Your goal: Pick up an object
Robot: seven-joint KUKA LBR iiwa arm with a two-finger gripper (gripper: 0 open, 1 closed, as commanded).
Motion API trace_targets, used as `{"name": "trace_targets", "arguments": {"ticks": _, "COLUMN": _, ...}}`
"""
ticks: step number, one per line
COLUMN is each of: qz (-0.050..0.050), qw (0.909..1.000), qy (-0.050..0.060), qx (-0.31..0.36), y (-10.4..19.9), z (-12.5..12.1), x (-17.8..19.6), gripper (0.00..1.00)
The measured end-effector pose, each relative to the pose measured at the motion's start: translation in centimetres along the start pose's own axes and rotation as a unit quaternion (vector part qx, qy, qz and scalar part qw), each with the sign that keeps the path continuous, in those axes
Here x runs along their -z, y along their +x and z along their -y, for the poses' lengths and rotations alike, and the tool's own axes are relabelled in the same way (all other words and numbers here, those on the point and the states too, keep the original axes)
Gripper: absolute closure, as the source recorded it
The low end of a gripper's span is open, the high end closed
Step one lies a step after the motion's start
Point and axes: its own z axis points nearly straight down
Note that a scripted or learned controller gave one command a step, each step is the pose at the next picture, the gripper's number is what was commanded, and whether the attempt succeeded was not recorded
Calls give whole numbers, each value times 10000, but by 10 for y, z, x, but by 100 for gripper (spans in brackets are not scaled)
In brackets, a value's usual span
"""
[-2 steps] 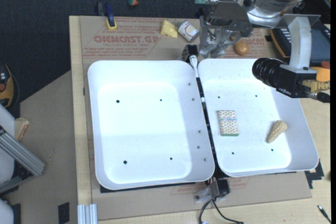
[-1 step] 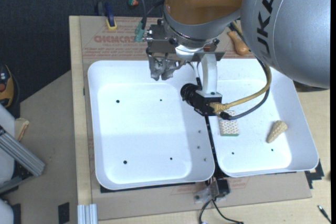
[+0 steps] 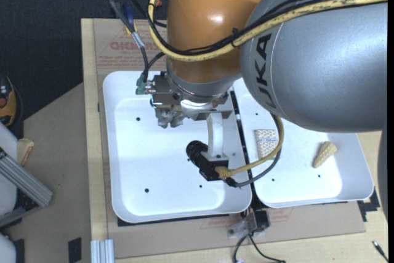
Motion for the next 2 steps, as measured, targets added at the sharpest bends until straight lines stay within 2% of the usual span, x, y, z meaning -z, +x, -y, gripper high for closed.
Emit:
{"name": "trace_targets", "arguments": {"ticks": 1, "qz": -69, "qw": 9998, "qy": -159, "qx": -2, "y": -2, "z": 26, "x": 185, "gripper": 100}}
{"name": "trace_targets", "arguments": {"ticks": 2, "qz": 20, "qw": 10000, "qy": 14, "qx": -26, "y": -2, "z": 10, "x": 27, "gripper": 100}}
